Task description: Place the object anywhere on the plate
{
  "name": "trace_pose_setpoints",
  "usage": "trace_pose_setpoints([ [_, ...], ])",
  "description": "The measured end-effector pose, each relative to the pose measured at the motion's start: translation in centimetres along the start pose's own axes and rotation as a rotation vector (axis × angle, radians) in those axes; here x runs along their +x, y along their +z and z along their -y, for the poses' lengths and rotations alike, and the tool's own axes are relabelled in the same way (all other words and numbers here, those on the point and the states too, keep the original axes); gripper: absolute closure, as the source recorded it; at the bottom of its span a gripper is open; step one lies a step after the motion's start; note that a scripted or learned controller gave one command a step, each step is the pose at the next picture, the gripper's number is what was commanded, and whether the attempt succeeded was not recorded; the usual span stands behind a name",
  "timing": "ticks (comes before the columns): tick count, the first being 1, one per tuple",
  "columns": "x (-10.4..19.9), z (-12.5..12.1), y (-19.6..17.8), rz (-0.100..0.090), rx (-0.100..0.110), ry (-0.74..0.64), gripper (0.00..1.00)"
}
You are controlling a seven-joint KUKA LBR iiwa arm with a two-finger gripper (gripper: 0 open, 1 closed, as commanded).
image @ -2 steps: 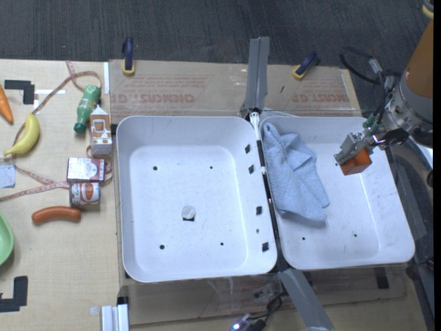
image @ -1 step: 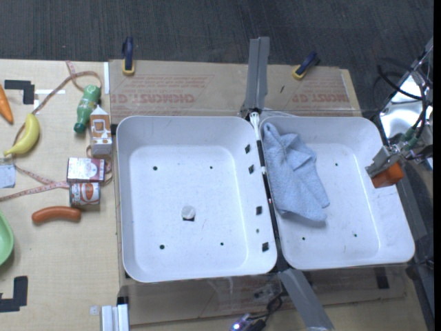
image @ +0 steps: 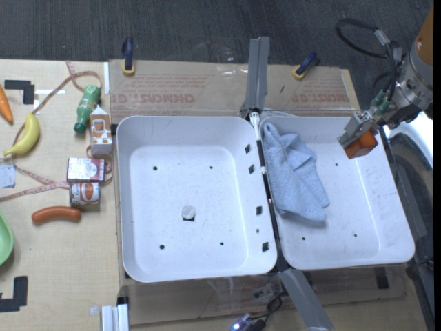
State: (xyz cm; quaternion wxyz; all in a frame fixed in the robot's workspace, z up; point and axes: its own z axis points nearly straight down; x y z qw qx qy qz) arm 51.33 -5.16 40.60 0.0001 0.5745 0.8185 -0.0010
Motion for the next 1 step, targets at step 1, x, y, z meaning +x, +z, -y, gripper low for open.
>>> trace_pose_setpoints([
  [1, 2.26, 2.91, 2.83, -0.001, 0.002, 0.006, 1.00],
])
